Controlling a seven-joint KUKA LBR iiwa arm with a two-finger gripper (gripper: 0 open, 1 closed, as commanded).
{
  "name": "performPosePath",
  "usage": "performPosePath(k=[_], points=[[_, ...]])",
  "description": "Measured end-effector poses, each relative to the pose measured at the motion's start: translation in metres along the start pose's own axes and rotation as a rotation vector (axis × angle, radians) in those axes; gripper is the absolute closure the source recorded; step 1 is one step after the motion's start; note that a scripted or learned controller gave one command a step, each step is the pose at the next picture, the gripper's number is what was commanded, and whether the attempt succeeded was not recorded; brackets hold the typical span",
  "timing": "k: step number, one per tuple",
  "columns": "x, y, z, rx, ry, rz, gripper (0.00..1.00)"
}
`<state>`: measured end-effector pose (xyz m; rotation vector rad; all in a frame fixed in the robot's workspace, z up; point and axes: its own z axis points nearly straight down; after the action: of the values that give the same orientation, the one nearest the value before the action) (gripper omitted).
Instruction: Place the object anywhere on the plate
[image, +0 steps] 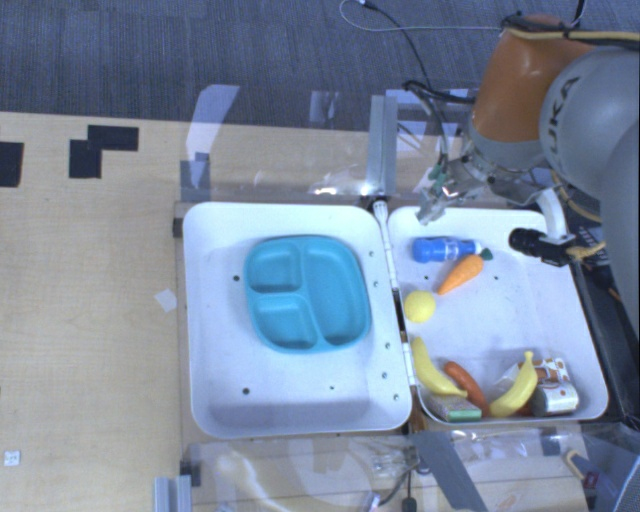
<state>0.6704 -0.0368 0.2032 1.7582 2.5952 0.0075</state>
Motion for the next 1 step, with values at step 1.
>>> performPosePath(k=[1], points=[[0.0426,0.0166,0.0162,0.000,0.001,-0.314,1.00]])
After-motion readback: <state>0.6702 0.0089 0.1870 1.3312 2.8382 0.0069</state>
